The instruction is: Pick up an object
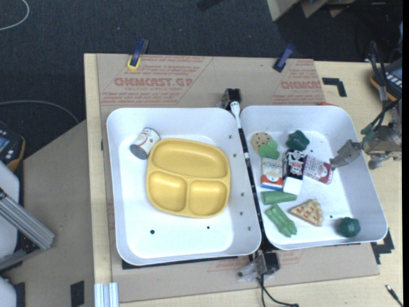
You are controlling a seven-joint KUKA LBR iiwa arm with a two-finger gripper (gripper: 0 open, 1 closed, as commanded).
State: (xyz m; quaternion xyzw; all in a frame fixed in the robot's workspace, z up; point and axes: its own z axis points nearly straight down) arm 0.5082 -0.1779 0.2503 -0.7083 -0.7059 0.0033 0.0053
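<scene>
I see the claw (347, 152) low at the right bin's (364, 190) three o'clock edge, poised to grab; whether clenched I cannot tell; the red-white packet (317, 169) lies just beside it, ungrasped.

You will find two white bins side by side on a brown board (192, 75) printed with red lettering: one bin (121, 190) on the view's left, the other (365, 190) on its right, rims touching. A black fitting (231, 98) sits at their far junction. Two clamps grip the board's far edge, a blue-and-yellow clamp (136, 54) and a blue clamp (283, 57). A black cable (268, 293) trails off the near edge. Dark carpet (96, 11) surrounds the bench, with a white cable loop (13, 11) at top left. A metal rail (25, 222) lies at lower left.
</scene>
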